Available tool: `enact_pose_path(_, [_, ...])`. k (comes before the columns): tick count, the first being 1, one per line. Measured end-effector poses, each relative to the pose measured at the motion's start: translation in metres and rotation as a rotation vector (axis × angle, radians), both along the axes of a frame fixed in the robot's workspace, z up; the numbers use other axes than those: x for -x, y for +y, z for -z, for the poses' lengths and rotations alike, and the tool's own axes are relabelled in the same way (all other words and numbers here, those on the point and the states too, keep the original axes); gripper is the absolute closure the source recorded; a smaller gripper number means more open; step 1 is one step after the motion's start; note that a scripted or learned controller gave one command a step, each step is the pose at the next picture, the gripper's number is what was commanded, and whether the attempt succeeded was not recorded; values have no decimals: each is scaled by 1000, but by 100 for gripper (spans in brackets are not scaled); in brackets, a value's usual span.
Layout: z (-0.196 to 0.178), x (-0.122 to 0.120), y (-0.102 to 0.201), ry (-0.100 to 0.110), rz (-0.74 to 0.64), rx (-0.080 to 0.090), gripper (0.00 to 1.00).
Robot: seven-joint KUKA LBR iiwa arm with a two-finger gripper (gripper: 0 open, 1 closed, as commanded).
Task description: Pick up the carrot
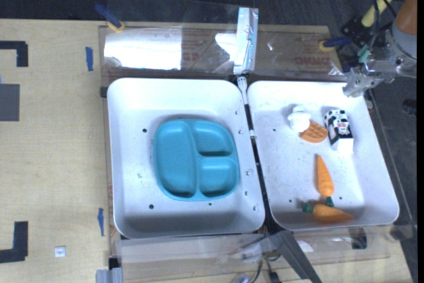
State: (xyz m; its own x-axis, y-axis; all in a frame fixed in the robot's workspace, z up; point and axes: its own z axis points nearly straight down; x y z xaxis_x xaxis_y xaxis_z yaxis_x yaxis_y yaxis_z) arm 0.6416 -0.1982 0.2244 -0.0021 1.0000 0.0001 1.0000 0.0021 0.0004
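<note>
carrot (323, 175) | orange, green-tipped | lying lengthwise | right bin (377, 142)

I see the light wood bench (46, 162) w/ two shallow white bins touching side by side: left bin (126, 103), right bin (381, 199). Black tape marks (18, 53) and blue tape bits (89, 57) sit on the bench's left part.

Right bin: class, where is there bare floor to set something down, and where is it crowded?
Bare floor lies along the right bin's left side, between its left wall and the carrot. The far right, round the cow toy, is crowded.
</note>
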Motion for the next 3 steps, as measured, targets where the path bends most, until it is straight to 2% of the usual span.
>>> enact_pose_path(1, [97, 81, 32, 6, 191, -1, 0])
enact_pose_path(2, [126, 123, 51, -42, -209, 12, 0])
enact_pose_path(3, [116, 121, 51, -47, -208, 14, 100])
